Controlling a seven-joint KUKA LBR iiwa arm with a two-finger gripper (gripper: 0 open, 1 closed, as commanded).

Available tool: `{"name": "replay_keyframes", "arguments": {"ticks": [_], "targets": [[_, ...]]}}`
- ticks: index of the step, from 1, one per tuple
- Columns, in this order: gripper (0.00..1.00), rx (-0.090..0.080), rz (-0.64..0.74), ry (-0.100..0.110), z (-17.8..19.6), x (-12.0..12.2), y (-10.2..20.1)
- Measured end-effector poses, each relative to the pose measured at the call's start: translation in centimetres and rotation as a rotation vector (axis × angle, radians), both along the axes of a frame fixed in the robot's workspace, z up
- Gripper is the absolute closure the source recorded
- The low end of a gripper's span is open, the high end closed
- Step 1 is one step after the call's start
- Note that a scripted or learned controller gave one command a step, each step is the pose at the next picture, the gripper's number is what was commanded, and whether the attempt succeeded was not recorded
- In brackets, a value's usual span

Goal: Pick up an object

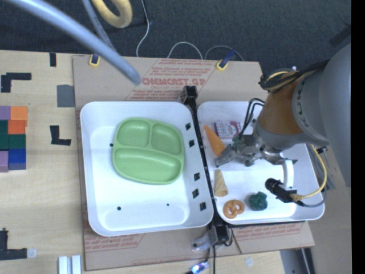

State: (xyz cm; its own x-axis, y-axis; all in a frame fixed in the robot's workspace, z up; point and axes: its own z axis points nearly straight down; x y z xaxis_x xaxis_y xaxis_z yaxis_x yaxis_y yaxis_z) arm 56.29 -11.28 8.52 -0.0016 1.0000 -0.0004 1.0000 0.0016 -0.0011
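Gripper (223, 156) sits low in the right bin (305, 214), its tip beside the carrot (215, 141); whether it is open or closed cannot be told, the wrist and cabling masking it. Far left, coloured blocks (13, 138) on the bench, partly cut off by the frame; left bin (91, 170) carries a green divided plate (149, 150). In the right bin: carrot near the divider, tilted; cone (220, 182) below it; pretzel (232, 208) at the front wall; dark green lump (258, 201) just beside the pretzel, shape unclear; a printed packet (227, 129) at the back, partly hidden by the arm (296, 110).
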Motion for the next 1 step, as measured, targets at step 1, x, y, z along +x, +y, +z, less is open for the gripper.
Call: {"name": "replay_keyframes", "arguments": {"ticks": [1], "targets": [[1.0,-0.002,0.0,-0.002,1.06,0.01,-0.03]]}}
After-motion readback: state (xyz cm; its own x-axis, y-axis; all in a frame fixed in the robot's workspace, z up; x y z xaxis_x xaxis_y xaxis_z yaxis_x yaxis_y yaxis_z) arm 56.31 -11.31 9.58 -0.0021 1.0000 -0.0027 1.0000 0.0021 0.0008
